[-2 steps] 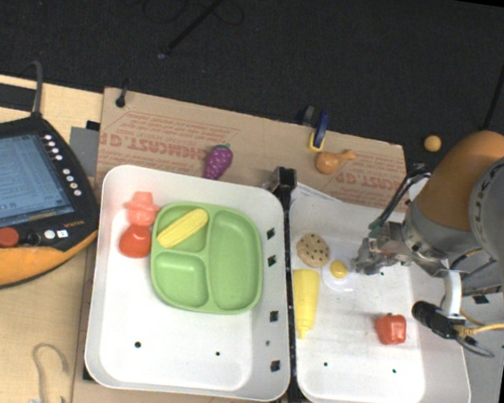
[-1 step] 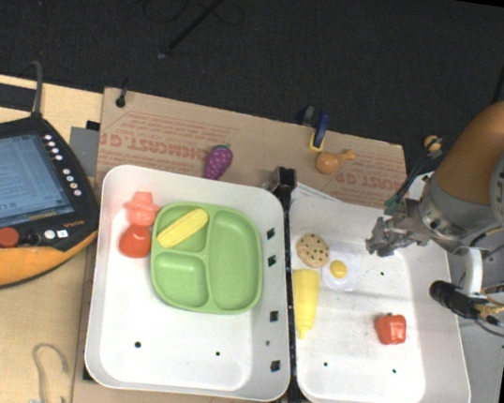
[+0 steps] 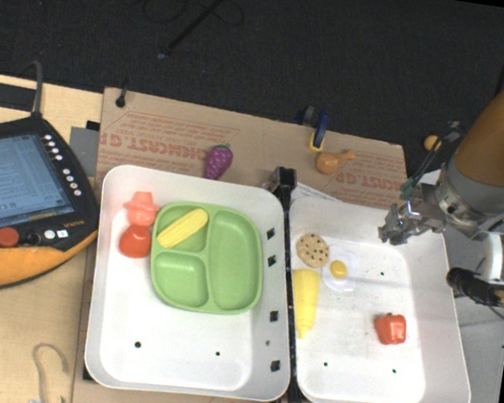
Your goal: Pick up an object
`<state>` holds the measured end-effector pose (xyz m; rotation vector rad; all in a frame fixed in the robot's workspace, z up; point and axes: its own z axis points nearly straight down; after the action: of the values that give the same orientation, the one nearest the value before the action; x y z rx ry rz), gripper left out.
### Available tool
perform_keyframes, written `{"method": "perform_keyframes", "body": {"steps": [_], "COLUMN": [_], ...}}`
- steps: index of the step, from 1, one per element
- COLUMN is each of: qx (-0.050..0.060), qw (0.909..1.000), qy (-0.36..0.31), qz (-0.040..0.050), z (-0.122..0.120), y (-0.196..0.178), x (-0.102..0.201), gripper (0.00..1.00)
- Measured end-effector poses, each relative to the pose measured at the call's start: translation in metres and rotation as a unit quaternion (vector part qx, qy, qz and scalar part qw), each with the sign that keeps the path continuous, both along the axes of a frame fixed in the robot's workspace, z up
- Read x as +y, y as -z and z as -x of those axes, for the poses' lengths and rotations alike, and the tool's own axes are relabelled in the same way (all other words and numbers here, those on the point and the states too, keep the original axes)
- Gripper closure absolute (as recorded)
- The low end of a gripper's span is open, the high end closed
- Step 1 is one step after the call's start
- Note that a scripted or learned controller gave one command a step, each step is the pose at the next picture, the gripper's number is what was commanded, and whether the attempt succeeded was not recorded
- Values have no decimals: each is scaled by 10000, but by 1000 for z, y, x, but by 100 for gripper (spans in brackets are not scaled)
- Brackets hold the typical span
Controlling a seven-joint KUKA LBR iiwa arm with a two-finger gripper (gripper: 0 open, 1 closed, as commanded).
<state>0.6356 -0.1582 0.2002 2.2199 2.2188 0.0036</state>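
Gripper (image 3: 398, 225): over right white bin (image 3: 435, 391), at its one o'clock corner; finger state cannot be told.
Nearest object: small red plastic pepper-like toy (image 3: 391, 329), at gripper's six o'clock, well apart.
Handling: judged light, rigid, slippery; grasp across its body.

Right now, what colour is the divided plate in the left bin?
Green; the divided plate shows clearly in the camera view.

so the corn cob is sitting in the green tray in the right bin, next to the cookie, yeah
Not quite. The camera view shows the corn cob lying in a compartment of the green tray, but that tray sits in the left bin, not the right one. The cookie is in the right bin, across the divider, so the two are not neighbours.
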Motion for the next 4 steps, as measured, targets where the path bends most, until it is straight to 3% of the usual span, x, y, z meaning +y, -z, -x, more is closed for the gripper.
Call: {"method": "perform_keyframes", "body": {"steps": [1, 2, 4], "qx": [13, 48, 44], "qw": [10000, 10000, 10000], "qy": [1, -8, -14], "qz": [-3, -15, -16], "z": [0, 38, 94], "y": [-29, -19, -37], "x": [-2, 40, 120], "gripper": [100, 100, 100]}}
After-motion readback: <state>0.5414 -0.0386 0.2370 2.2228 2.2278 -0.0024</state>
